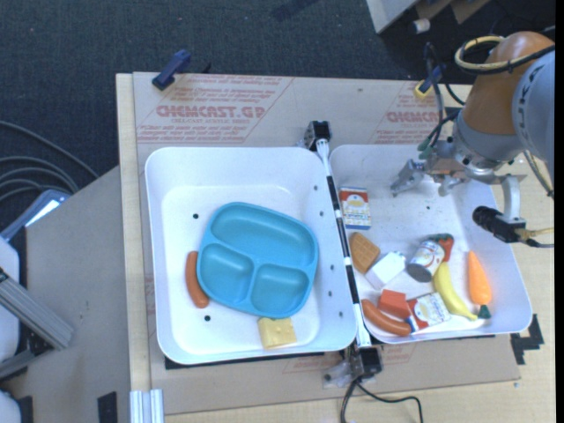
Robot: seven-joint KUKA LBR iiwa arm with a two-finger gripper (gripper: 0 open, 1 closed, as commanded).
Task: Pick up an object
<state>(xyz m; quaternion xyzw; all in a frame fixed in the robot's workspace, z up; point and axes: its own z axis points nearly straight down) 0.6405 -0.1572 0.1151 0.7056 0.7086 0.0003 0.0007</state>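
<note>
My gripper [425, 181] hangs over the far part of the right bin [388, 161], its two grey fingers spread open with nothing between them. Below it lie a small red and white box [354, 208], a brown cracker [363, 252], a white block [385, 269], a can [427, 258], a banana [451, 291], a carrot [478, 278], a hot dog [385, 317] and a small carton [430, 309]. The box is the closest of these, to the gripper's lower left.
The left bin [167, 192] holds a blue divided plate [257, 259], a sausage [196, 278] at its left and a cheese wedge [277, 331] at the front. A black divider [335, 210] runs between the bins. The grey arm with its orange band [493, 95] reaches in from the upper right.
</note>
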